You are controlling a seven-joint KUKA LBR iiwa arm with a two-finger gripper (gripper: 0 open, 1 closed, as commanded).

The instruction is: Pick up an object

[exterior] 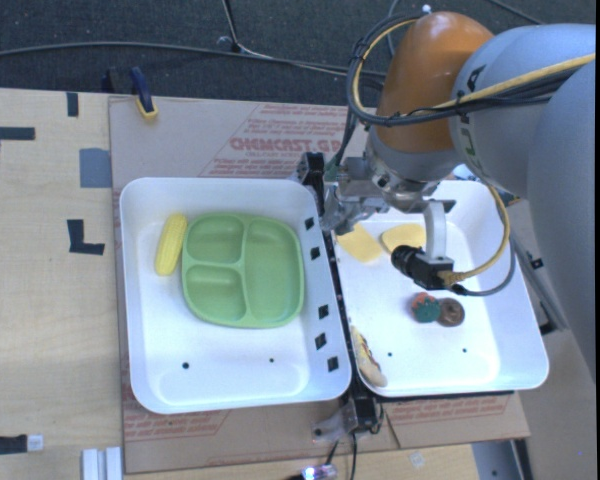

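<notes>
Two white bins sit side by side on the desk. Left bin (pixel 140 268): green divided plate (pixel 243 270), corn cob (pixel 170 244) beside it. Right bin (pixel 500 353): yellow pieces (pixel 360 245), a round toy (pixel 438 310). The tool (pixel 355 206) hangs above the yellow pieces; its state cannot be told.

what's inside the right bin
The right bin holds two yellow pieces, a small green and brown item and a tan piece by its left wall. The arm covers the bin's back part.
</notes>
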